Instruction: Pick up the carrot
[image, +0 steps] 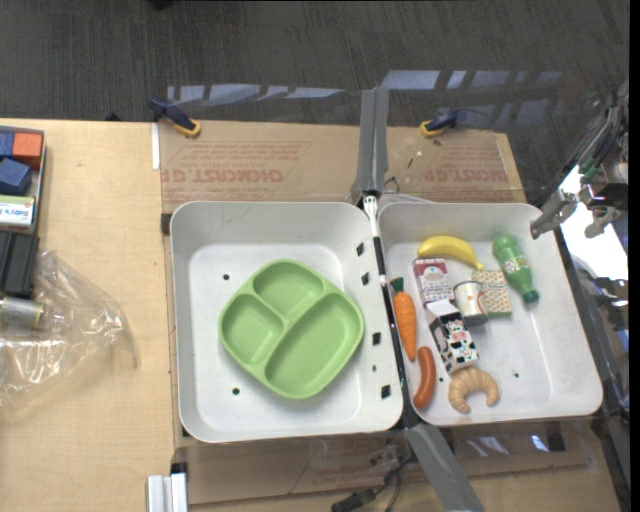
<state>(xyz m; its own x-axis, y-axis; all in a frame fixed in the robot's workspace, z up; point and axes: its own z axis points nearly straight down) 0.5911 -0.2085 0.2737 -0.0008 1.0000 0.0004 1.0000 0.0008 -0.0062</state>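
Croissant (474, 387) nearest; hand (575, 205) poised beyond right bin (560, 340).

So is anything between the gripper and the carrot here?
Nothing covers the carrot; it lies exposed along the right bin's left wall, sausage just below it. The gripper is at the far right edge, with the banana, bottle and cartons between.

A robot lab: clamped cardboard (330, 165) under two white bins (190, 330) of toy food.
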